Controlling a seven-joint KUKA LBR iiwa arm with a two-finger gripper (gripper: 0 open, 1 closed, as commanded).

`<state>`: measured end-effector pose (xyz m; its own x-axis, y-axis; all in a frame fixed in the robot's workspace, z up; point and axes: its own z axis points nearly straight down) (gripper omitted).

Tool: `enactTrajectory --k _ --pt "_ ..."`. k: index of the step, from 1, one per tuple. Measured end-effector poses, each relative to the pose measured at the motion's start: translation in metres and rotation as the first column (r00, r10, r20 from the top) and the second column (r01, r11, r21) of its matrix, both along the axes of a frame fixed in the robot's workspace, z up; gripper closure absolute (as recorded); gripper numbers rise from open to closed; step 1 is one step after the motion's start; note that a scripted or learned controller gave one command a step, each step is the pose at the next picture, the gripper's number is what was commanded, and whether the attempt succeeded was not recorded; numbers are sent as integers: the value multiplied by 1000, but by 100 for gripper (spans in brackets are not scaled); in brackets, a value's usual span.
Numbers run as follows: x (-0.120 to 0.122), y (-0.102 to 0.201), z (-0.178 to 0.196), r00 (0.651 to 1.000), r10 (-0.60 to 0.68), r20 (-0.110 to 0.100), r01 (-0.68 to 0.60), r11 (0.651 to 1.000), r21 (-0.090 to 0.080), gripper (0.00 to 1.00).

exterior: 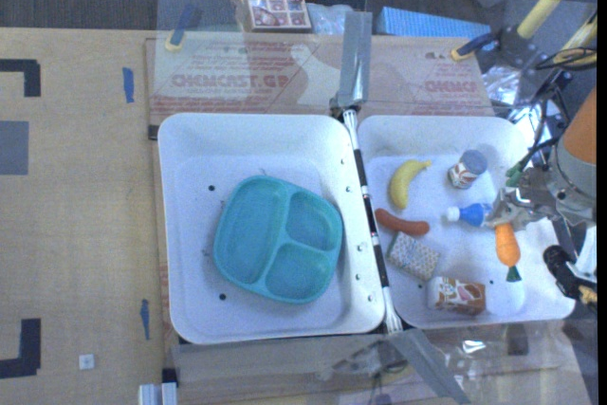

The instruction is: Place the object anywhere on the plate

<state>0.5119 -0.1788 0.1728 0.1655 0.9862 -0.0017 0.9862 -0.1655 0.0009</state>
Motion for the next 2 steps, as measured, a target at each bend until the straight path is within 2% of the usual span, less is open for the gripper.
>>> enactTrajectory --k 1,2 --pt "87 81 3 999 -50 -1 50 999 1 100" --pt "84 156 12 991 135 -3 -135 991 2 100"
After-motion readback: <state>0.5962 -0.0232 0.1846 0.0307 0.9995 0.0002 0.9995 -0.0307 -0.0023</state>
